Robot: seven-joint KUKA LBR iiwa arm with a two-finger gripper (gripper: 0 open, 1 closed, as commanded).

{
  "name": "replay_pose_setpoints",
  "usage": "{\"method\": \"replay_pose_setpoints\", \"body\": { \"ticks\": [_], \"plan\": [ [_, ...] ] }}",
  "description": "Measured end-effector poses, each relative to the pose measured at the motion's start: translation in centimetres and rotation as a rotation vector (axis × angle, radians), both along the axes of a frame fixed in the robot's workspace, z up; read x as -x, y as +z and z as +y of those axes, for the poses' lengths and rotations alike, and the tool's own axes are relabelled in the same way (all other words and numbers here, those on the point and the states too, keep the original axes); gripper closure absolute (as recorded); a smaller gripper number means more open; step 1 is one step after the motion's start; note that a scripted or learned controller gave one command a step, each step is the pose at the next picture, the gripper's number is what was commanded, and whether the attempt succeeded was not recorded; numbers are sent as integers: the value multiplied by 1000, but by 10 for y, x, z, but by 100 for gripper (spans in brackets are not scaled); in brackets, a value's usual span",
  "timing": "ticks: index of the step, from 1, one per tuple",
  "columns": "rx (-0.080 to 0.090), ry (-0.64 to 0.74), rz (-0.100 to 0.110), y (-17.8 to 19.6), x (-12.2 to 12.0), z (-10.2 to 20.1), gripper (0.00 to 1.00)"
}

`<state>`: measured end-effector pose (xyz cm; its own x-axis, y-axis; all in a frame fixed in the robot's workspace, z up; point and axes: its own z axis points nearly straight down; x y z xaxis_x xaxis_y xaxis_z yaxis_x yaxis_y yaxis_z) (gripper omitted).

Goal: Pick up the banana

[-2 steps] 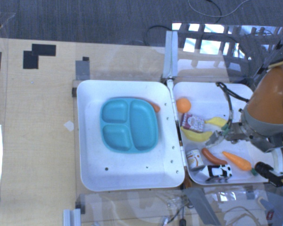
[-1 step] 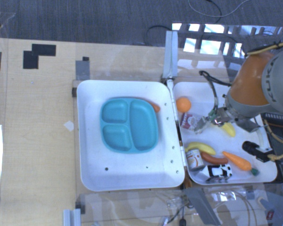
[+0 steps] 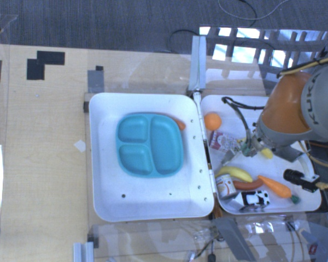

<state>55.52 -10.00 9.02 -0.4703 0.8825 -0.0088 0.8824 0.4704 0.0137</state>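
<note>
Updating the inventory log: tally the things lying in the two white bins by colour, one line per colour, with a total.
Blue: 1, divided plate
Orange: 2, round fruit, carrot
Yellow: 1, banana
Red-brown: 1, sausage
Printed packaging: 2, packet, can
Black and white: 1, toy car
Total: 8

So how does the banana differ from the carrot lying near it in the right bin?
The banana is yellow, short and curved; the carrot is orange, straighter and tapered, with a green end. The banana lies nearer the wall between the bins, beside a small can; the carrot lies further toward the right. Both rest flat in the right bin, a sausage between them, and neither is under the tool.
</note>
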Motion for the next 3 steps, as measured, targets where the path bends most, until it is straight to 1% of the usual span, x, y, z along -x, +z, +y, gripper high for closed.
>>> {"method": "replay_pose_setpoints", "body": {
  "ticks": [1, 2, 3],
  "plan": [
    [-3, 2, -5, 12, -2, 2, 100],
    [-3, 4, -12, 24, -5, 3, 100],
    [-4, -217, 9, 96, -5, 77, 100]
  ]
}}
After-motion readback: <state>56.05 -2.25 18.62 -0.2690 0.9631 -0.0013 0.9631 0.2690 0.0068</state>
